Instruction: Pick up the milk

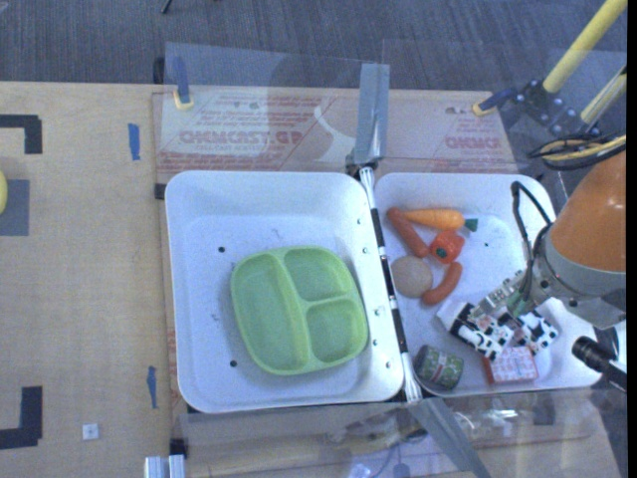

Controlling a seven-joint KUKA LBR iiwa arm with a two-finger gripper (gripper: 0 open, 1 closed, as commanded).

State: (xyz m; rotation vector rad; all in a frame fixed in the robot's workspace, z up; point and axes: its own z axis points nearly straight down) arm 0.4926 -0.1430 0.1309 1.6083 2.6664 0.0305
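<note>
Milk, a small carton with a black-and-white cow pattern and a red end, lies on its side near the front of the right bin. Directly above it sits the gripper, at the end of the grey arm with the orange band, which enters from the right. Whether the gripper is spread or pressed together cannot be determined. Left of the carton, a green can rests at the front edge of the same bin. Further back lie a carrot, a red pepper, two sausages and a beige round item, grouped near the divider. The left bin holds a green compartment plate, lying flat and slightly rotated.
</note>
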